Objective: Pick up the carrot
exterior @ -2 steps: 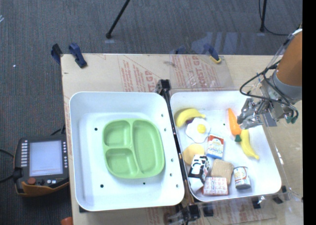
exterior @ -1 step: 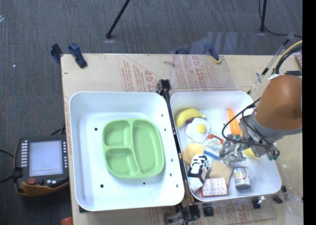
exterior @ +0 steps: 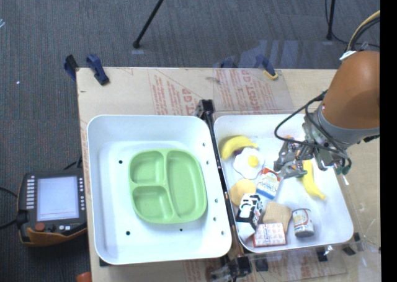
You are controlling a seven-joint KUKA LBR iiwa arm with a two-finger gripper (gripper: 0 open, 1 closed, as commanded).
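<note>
The grey arm with its orange band (exterior: 355, 92) reaches in from the right over the right-hand shallow white bin (exterior: 344, 212), and its gripper (exterior: 296, 162) hangs low above the middle of that bin, a dark metal cluster trailing black cables. Whether the gripper is released or clenched cannot be told from this slant, and nothing can be seen grasped in it; it sits just above and to the right of a small white and blue carton (exterior: 268, 184). No orange carrot can be made out among the items in the bin, so its place cannot be told. In the right bin, a yellow banana (exterior: 232, 145) lies at the far left corner, with a white fried egg with a yellow yolk (exterior: 249, 162) just near of it. A second, slimmer yellow banana-shaped piece (exterior: 312, 183) lies just right of the gripper. Near of the egg is a round yellow-orange piece (exterior: 242, 190), then a black and white packet (exterior: 249, 207), a tan slice of bread (exterior: 277, 214), a red and white flat box (exterior: 269, 235) and a small silver can with a red label (exterior: 303, 222) along the near side. The left-hand white bin (exterior: 102, 225) holds a light green divided plate (exterior: 167, 186) in its middle. Both bins rest on a brown cardboard-covered surface (exterior: 161, 88), with blue clamps (exterior: 96, 69) at its far left corner and a grey handheld control pendant (exterior: 53, 206) on the floor to the left.
</note>
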